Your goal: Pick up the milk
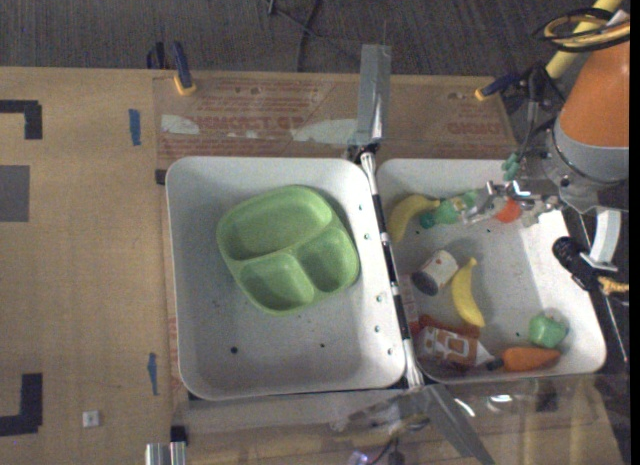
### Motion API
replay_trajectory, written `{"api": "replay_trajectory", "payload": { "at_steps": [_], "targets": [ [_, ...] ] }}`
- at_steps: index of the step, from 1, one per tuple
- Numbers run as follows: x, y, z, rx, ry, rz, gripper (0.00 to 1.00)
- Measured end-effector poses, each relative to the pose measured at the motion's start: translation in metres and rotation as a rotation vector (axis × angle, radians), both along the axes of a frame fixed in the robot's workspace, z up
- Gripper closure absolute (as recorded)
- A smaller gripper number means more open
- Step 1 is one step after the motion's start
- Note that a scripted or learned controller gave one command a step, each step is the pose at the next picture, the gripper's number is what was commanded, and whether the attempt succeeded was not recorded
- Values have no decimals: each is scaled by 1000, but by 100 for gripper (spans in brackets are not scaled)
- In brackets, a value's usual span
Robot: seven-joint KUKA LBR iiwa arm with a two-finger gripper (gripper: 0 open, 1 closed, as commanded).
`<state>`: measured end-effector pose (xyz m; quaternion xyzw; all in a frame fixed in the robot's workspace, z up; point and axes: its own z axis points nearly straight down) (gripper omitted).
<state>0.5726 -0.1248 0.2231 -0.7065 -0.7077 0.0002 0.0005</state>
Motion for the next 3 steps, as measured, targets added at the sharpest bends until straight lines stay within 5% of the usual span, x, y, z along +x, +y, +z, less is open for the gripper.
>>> {"api": "replay_trajectory", "payload": {
  "at_steps": [1, 2, 3],
  "targets": [
    [-93, -33, -131, 0, -2, 98, 0],
    [-20, 27, -133, -2, -15, -38, 0],
    [64, 51, -37, -2, -4, -34, 0]
  ]
}}
